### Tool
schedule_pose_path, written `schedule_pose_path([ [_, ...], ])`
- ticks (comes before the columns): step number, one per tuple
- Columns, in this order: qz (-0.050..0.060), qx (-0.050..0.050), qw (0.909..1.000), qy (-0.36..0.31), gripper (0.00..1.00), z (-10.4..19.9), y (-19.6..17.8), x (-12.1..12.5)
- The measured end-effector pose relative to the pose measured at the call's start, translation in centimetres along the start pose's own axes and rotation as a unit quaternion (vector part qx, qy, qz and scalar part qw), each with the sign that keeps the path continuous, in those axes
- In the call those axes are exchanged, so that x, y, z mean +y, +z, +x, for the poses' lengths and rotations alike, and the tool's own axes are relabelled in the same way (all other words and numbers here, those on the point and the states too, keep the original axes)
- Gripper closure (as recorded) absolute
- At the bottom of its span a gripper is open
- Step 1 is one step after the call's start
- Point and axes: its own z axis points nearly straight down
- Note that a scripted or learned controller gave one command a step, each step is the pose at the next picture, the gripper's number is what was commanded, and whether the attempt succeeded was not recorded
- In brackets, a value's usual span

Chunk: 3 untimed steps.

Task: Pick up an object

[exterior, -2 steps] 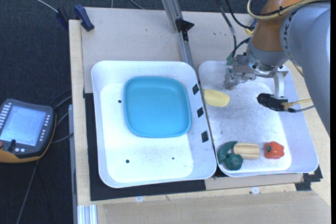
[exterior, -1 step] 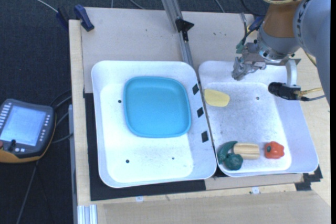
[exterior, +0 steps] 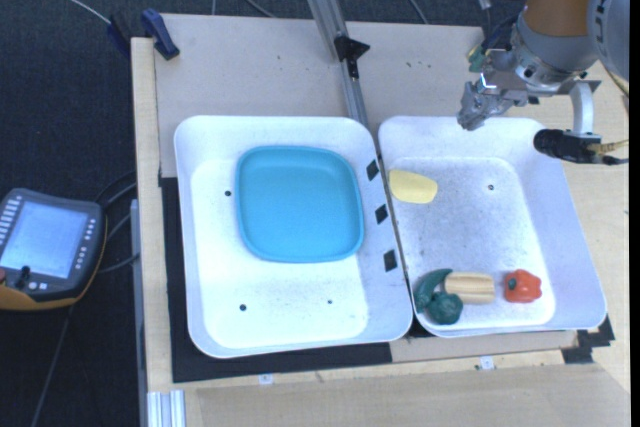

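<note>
The right bin (exterior: 560, 205) holds a yellow lemon-shaped piece (exterior: 412, 187) near its left wall. Along its near wall lie a dark green vegetable (exterior: 438, 296), a tan corn-like cylinder (exterior: 470, 288) and a red tomato-like piece (exterior: 521, 286). A light blue plate (exterior: 300, 203) lies in the left bin (exterior: 205, 215). My gripper (exterior: 476, 112) hangs above the far edge of the right bin, well away from every object, with nothing visible between its fingers.
A grey metal bar (exterior: 325, 0) slants down from the top to the gap between the bins. Cables lie on the dark floor behind the bench. A pendant with a screen (exterior: 45, 245) sits at the left. A blue clamp (exterior: 160, 33) grips the bench's far left corner.
</note>
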Motion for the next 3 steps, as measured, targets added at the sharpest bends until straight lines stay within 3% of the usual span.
schedule_pose_path([
  [1, 0.001, 0.0, 1.0, 0.0, 1.0, 0.0, -3.0, 0.1],
  [3, 0.003, 0.001, 1.0, -0.002, 1.0, 9.4, -2.5, -3.2],
])
